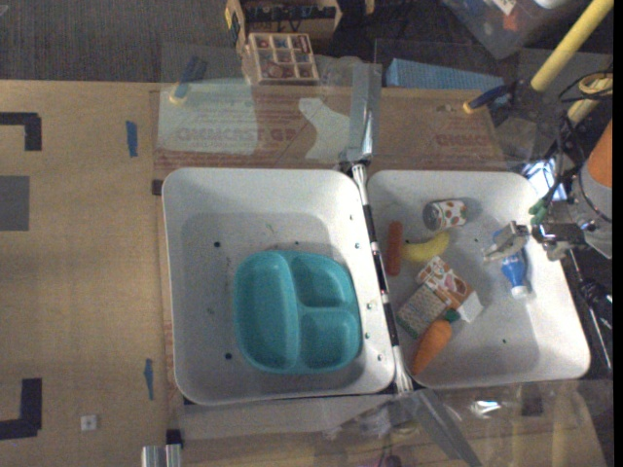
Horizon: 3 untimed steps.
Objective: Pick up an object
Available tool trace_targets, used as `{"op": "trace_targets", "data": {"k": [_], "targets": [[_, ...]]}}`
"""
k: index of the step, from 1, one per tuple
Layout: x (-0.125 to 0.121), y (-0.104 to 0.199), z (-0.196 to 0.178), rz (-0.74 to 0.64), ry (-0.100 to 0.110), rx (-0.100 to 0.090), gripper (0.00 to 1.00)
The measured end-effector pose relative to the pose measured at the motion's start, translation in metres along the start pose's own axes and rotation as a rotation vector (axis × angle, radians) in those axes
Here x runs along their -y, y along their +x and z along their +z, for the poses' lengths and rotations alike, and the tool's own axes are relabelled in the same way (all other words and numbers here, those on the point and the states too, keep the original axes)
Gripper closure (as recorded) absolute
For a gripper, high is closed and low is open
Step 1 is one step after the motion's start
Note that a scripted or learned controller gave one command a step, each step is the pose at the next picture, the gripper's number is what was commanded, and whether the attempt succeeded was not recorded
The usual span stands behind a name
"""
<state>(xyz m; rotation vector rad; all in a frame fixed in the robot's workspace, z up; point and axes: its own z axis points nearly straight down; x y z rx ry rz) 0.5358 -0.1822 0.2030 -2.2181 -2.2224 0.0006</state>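
Note:
The right bin (506,343) holds several small items. A blue and white tube (516,276) lies near its right wall. My gripper (510,242) hangs just above the tube's upper end, on the arm that reaches in from the right. Further left lie a small printed can (447,213), a yellow banana (426,249), a red sausage (394,247), a printed carton (443,295) and an orange carrot (431,345). I see nothing lifted from the bin floor.
The left bin (190,212) holds a teal divided plate (295,311). A clear sheet and cardboard boxes (282,27) lie behind the bins. A yellow rod (579,32) and cables stand at the far right.

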Motion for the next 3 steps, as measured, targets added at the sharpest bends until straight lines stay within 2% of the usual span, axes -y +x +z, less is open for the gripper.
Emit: {"op": "trace_targets", "data": {"k": [1,2,3], "targets": [[-0.029,-0.02,0.098,0.024,0.002,0.0,0.0],[-0.03,-0.021,0.087,0.026,-0.003,0.002,1.0],[-0.104,0.067,-0.003,-0.011,-0.006,0.002,1.0]]}}
